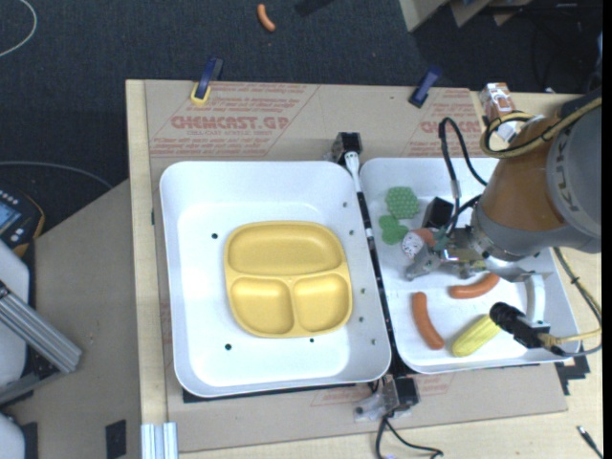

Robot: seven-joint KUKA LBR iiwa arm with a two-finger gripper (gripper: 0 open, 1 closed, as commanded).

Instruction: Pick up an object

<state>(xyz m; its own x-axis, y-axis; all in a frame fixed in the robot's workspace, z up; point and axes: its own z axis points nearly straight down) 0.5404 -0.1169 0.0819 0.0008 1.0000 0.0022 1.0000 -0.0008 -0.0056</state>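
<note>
i have the end effector [426, 256] low in the right bin [545, 352], reaching toward the small toys, its grip state unreadable from here; next i'd settle over one piece, perhaps the orange sausage [427, 319].

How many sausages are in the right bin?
2. One sausage lies near the bin's front left, beside the corn. The other lies just under the arm, which may hide more.
</note>
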